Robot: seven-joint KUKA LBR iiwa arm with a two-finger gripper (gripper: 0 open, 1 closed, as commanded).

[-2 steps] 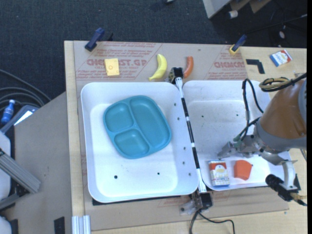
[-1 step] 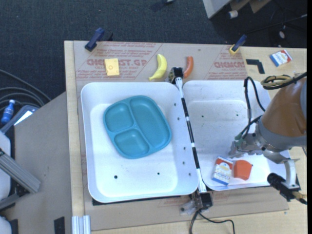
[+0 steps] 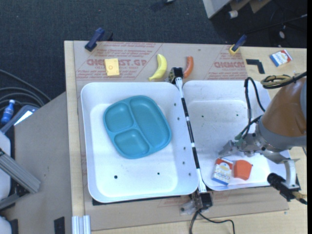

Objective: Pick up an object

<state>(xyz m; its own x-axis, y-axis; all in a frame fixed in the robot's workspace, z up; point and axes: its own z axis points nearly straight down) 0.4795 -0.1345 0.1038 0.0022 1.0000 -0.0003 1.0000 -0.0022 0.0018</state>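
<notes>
**Approach to the right bin, nothing yet seen in the grasp**

Two shallow white bins are seen side by side on the surface [image 3: 73,130]. The left bin [image 3: 92,145] carries a teal divided plate [image 3: 137,126], lying flat near its middle. In the right bin [image 3: 214,111], two small things lie at the near edge: a small carton with a white, blue and red label [image 3: 222,172] and, just beside it on its right, an orange-red block [image 3: 242,169]. The two appear to touch or nearly so.

The arm [image 3: 287,116] is brought in from the right, and the gripper [image 3: 239,145] is placed low over the right bin, just above and behind the carton and block. A pale metal part juts toward the left from the wrist, but whether the fingers are spread or closed cannot be told from this angle, and nothing is seen held between them.

The step in hand is judged to be the approach, with the grasp not yet made. For the next move, the gripper would need to be centred over one of the two items and lowered. Since they lie so close together and near the bin wall, a clean closure on one alone may be hindered.

Behind the bins, a toy banana [image 3: 159,67], an orange toy [image 3: 188,66] and a yellow square tag [image 3: 111,67] rest on the surface.
</notes>
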